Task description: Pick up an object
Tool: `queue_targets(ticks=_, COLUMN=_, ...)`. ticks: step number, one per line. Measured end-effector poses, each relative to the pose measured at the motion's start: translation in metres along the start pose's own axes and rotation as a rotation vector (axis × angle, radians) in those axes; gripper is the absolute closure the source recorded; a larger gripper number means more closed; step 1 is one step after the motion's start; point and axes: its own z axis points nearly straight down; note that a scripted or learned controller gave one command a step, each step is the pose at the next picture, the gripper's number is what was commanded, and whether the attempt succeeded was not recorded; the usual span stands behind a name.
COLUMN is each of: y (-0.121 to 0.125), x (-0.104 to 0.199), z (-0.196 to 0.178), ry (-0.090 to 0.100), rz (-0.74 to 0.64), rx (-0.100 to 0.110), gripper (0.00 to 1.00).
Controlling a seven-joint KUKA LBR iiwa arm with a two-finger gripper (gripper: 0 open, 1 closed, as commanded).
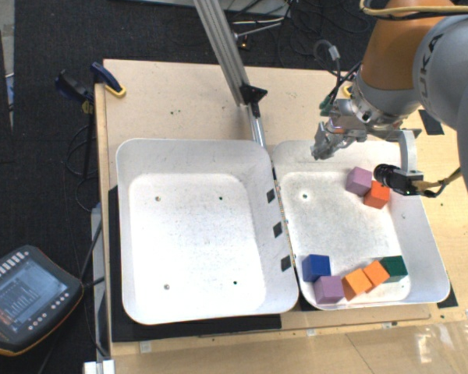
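Note:
My gripper (324,149) hangs over the far left corner of the right bin (421,232), with nothing seen between its fingers. A purple cube (359,181) and an orange cube (377,195) touch each other at the bin's far right, to the right of the gripper and nearer the camera. Along the near edge lie a blue cube (316,266), a second purple cube (328,288), a second orange cube (358,280) and a green cube (391,269).
The left bin (140,162) lies beside the right one. A slanted metal pole (222,41) rises behind the bins, ending in a black clamp (253,96). A teach pendant (23,298) sits at the lower left. A blue-handled clamp (101,76) grips the bench's far left corner.

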Motion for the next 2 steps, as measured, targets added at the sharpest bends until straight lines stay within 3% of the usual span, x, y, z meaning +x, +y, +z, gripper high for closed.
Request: queue_targets(ticks=2, y=-0.002, x=0.113, z=0.0, ry=0.001, rz=0.0, rx=-0.001, gripper=1.0)
